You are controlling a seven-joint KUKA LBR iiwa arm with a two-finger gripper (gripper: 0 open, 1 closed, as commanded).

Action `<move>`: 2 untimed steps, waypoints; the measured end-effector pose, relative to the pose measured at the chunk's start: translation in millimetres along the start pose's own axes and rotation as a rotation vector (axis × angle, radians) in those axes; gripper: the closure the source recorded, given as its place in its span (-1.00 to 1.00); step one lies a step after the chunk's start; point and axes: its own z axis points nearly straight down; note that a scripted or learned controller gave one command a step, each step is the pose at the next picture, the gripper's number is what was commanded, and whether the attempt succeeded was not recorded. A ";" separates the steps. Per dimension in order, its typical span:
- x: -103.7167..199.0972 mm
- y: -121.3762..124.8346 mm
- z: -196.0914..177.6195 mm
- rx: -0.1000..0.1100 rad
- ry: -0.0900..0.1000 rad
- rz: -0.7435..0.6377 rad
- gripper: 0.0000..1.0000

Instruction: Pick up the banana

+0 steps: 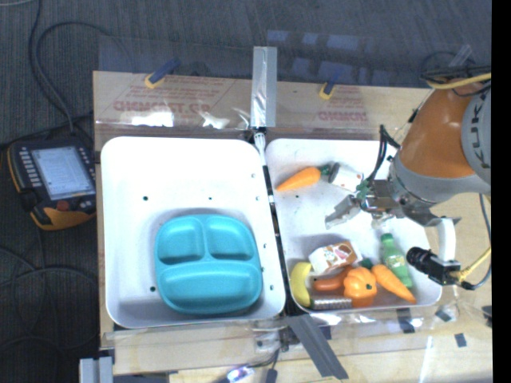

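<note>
Banana (299, 284) at 6 o'clock corner of right bin (319, 152), tight against left wall, partly covered by small carton (333, 257) and orange pepper (360, 283). End effector (348, 208) hangs mid-bin, toward 1 o'clock from banana, fingers spread, pinching nothing. Carrot (299, 179) lies at bin's 11 o'clock. Banana likely light, stiff, smooth skin (toy plastic, judging by sheen), may slip. Best hold: across exposed curved middle, narrow way; wall leaves little finger room.

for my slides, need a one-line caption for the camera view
Gripper hovers open in the right white bin; yellow banana lies untouched at its near-left corner.
</note>
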 end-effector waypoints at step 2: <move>-1.3 58.9 100.0 -0.010 -0.001 0.422 -1.00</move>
